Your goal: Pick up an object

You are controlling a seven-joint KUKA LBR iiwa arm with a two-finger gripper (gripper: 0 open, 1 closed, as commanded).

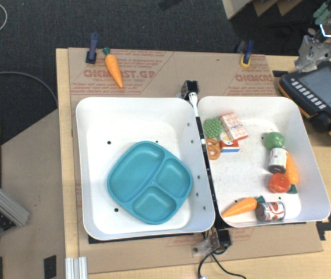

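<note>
orange carrot (239, 207) waits in the right bin (305, 121).
its long axis runs across us; we cannot tell the fingers' state.

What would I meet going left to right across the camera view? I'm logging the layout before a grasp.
Loose carrot on the board → teal divided plate in the left bin → green mesh item → carton → green pepper.

a teal divided plate (149, 182) takes the left bin's (90, 127) middle; bare floor rings the plate, widest behind it. right of the plate, the right bin (244, 173) lies open at its centre, with cans, carrots and boxes crowding its edges.
</note>
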